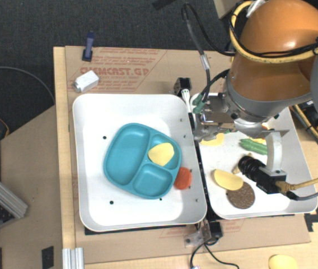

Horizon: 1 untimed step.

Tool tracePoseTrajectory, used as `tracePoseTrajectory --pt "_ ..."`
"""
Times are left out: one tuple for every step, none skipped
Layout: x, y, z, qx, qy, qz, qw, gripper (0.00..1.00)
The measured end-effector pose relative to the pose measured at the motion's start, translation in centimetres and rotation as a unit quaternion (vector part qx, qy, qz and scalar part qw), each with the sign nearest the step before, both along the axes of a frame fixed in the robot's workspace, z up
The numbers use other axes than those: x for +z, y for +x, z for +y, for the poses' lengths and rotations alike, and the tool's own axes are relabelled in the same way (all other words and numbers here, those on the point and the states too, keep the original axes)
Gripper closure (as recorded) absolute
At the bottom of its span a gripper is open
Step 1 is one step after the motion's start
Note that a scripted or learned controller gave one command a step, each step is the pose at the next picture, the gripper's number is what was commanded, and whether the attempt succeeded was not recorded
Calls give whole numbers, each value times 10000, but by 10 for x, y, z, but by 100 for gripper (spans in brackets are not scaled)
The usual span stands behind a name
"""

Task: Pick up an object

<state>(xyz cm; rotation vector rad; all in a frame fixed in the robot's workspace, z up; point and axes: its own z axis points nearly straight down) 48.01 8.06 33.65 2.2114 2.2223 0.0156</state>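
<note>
My gripper [208, 129] hangs low over the left rim of the right bin [302, 150], under the big orange wrist band. A small yellow piece [214, 140] lies just beside it. Further right lies a green pod [252, 145]. Near the front of that bin a yellow slice [227, 179] leans against a brown round disc [241, 195]. In the left bin [89, 150] sits a teal divided plate [126, 160] with a pale yellow lump [161, 153] in one compartment. An orange-red lump [183, 177] rests at the plate's right edge.
The arm's bulk covers the back half of the right bin. On the cardboard behind the left bin lie a white block [86, 81] and a small blue item [88, 46]. Another yellow thing [282, 261] sits off the bench at front right.
</note>
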Motion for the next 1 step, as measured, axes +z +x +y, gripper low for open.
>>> tracePoseTrajectory --pt "93 0 43 -9 -2 16 10000 100"
